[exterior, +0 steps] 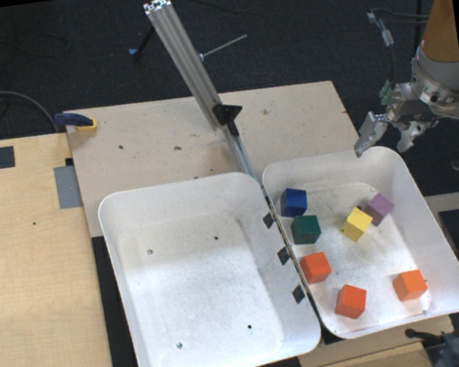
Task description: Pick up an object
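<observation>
I am holding my gripper point(386, 131) up high, just past the top right corner of the right bin point(437, 228). Its two fingers are apart and nothing is between them. I am not touching anything yet.

All the blocks are sitting in that bin. The yellow block point(358, 223) and the purple block point(379, 206) are closest to me, and they are touching each other. That makes them tricky, because a finger could bump one while reaching for the other. The blue block point(293, 202) and the green block point(306, 228) are sitting close together by the wall in the middle. One orange block point(315, 267) is by that wall too. Another orange block point(410, 285) is lying near the bottom right rim.

I am thinking the red-orange block point(350, 300) is the best pick, because it has room all around it. I should be coming straight down over its middle, with one finger on each flat side, and then squeezing gently.
</observation>
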Robot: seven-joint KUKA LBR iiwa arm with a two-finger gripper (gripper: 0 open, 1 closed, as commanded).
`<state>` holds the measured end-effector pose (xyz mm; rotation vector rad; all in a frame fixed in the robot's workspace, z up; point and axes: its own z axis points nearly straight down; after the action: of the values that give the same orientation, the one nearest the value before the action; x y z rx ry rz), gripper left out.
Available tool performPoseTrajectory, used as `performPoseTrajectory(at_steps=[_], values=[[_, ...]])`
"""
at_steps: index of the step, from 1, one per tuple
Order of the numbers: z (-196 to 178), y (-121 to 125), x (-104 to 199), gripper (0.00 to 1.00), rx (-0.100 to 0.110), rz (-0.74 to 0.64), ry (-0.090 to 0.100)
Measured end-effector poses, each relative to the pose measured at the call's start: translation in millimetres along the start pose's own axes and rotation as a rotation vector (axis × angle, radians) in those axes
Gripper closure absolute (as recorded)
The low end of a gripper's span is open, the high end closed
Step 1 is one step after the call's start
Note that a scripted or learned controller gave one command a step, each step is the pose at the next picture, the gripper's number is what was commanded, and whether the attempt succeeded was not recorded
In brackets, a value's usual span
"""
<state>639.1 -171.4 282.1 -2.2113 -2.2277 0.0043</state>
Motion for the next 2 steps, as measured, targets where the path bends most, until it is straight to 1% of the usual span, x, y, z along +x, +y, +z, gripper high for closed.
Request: performPoseTrajectory(at_steps=[1,2], values=[[24.5,-21.0,-15.5,0.00,0.002,0.009,0.000],[49.7,-86.6,14.5,0.00,0.006,0.010,0.004]])
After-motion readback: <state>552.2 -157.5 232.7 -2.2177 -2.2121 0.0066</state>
